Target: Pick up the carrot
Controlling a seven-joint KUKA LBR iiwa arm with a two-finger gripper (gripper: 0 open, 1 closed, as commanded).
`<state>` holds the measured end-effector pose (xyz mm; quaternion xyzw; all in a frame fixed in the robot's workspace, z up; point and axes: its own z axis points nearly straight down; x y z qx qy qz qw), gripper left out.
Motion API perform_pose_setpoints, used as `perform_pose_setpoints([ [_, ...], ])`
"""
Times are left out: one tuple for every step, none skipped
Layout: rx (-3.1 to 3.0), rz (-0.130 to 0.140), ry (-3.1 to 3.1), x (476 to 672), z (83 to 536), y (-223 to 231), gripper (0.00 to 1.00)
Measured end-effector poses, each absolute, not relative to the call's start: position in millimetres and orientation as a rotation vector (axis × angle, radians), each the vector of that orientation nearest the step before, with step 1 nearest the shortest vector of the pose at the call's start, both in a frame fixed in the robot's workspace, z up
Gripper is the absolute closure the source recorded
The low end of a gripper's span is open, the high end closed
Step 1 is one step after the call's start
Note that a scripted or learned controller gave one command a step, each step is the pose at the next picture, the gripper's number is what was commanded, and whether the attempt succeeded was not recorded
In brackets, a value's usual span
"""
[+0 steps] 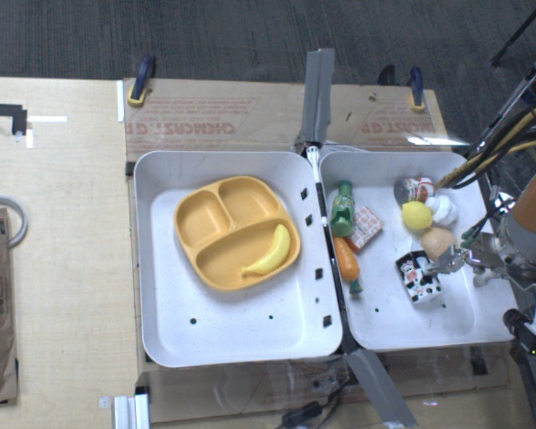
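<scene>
The carrot (345, 259) is orange with a green stub at its near end. It lies in the right bin (402, 329), tight against that bin's left wall and just below a green bottle (342, 208). My gripper (470, 259) hovers over the right side of the same bin, beside a tan rounded item (438, 241) and a black-and-white carton (418, 277). It is well to the right of the carrot, with nothing seen held in it.
The right bin also holds a yellow lemon (416, 215), a can (414, 189), a white item (443, 209) and a pink packet (366, 226). In the left bin (161, 311) sits a yellow divided plate (205, 222) with a banana (270, 250).
</scene>
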<state>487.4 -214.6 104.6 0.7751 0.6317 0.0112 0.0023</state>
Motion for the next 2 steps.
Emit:
perform_pose_setpoints([
  [2.237,0.021,2.156,486.6,106,-168,0.0],
  [2.262,-0.003,2.18,520.0,126,-124,0.0],
])
